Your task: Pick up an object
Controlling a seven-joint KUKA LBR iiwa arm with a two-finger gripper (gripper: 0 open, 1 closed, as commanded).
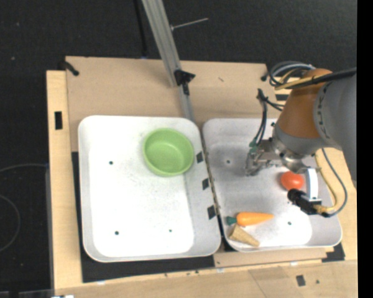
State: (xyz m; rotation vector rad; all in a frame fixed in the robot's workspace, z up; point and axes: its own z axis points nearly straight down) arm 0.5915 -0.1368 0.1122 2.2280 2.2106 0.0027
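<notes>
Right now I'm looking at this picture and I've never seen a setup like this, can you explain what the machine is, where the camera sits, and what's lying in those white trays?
You're looking down at a slant from one fixed camera above a bench. The grey and orange shape on the right is a robot arm, reaching in over the right bin. At its tip is a small gripper, lowered close to the bin floor; I can't see anything in it.

Two shallow white bins sit side by side. The left bin has a green bowl near its top right corner. The right bin has an orange carrot, a tan wedge-shaped piece just below it, and a round red-orange object partly tucked under the arm.
</notes>
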